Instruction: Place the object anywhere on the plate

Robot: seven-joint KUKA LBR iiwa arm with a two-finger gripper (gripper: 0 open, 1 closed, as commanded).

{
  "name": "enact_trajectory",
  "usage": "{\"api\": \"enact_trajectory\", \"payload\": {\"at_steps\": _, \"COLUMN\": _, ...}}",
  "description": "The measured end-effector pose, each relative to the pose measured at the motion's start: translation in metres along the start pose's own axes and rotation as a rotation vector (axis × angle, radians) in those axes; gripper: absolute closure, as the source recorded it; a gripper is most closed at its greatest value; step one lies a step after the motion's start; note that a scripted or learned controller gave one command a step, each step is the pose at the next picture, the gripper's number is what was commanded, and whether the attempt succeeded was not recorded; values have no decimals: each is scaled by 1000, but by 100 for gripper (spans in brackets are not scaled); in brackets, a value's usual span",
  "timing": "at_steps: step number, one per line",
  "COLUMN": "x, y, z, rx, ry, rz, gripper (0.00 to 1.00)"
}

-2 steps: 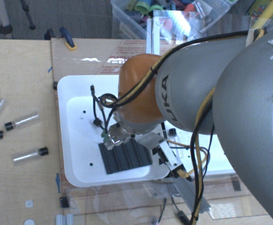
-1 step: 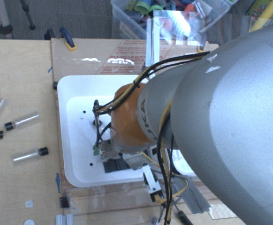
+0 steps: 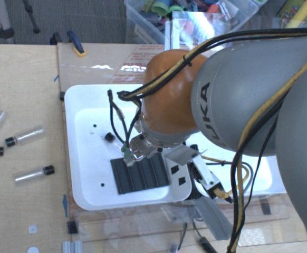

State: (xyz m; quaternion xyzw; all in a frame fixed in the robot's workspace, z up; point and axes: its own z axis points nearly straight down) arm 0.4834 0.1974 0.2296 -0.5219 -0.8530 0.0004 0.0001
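Plate-bound object could not be identified. A dark ribbed tray (image 3: 140, 174) and small black piece (image 3: 109, 137) lay in the white bin (image 3: 85, 115) at centre frame. Whether the gripper (image 3: 135, 153) held anything, I could not tell.

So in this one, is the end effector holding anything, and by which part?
Cannot be told: the end effector sits low in the left bin, at a dark ribbed object, its tip hidden under the wrist.
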Motion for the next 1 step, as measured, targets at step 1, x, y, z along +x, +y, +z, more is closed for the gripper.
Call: {"api": "enact_trajectory", "payload": {"at_steps": 1, "x": -45, "y": 38, "z": -109, "rx": -1, "ry": -1, "rz": 136, "gripper": 100}}
